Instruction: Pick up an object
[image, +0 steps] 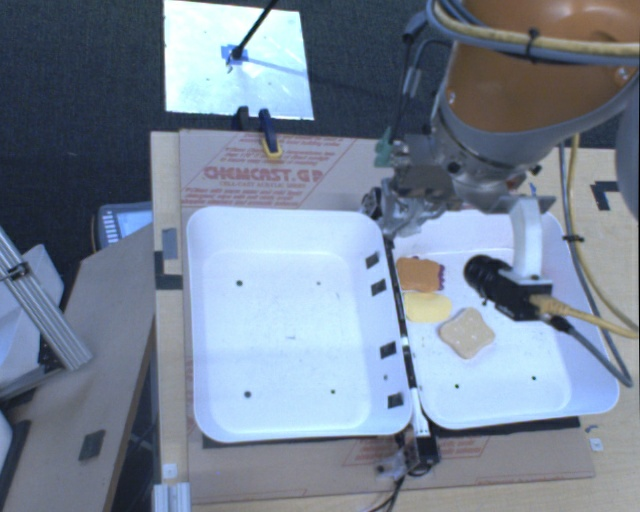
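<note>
Camera view: bench (165, 330) with cardboard sheet (265, 170), left bin (290, 320), dark floor behind. Right bin (520, 390) holds toast slice (467, 332) – tan, squarish – beside orange piece (420, 274). Gripper (395, 215) at bin's far-left corner – state unclear.

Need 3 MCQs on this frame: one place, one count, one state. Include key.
1. Which bin holds the toy food pieces?
A. left bin
B. right bin
C. both bins

2. How many flat food pieces lie in that bin?
A. one
B. three
C. five

3. Where is the end effector relative to the pieces?
A. above the right bin's upper left corner, apart from them
B. lifted over the left bin with a piece
C. pressed onto the toast-shaped piece

Key: 1 B, the pieces lie in the right bin, while the left bin shows bare floor. 2 B, an orange-brown piece, a yellow piece and a toast-shaped piece. 3 A, the end effector sits at that corner with a gap to the pieces.
</note>
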